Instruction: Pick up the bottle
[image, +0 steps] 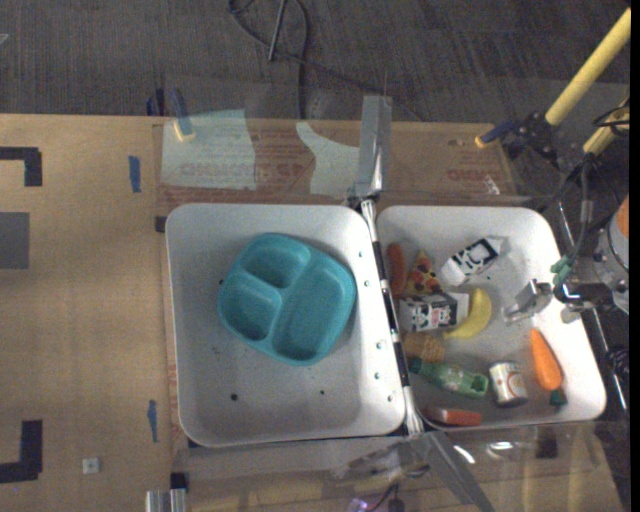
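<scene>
A: Where is the bottle right now?

B: It lies on its side in the right bin, toward the near left part. It looks green and clear, its length running left to right. A can sits just beside its right end, and a small orange-red piece lies nearer the camera, close to the bin's near wall.

A: And the gripper?

B: It hangs over the right side of the same bin, farther back than the bottle and to its right. The banana is just to its left, and the carrot lies just nearer than it. Nothing sits between its fingers. Whether they are spread or closed, I cannot tell; the metal is small and blurred here.

A: So how much of the task is done?

B: In my judgement, none of the pick itself. The bottle rests on the bin floor, untouched. What remains is everything: come over the bottle, descend, close across its narrow body, then lift.

A: Any trouble ahead?

B: The bin is crowded. A milk carton stands just behind the bottle's left end, so the fingers would need to drop in with little room. The left bin holds a teal divided plate and plays no part.
</scene>
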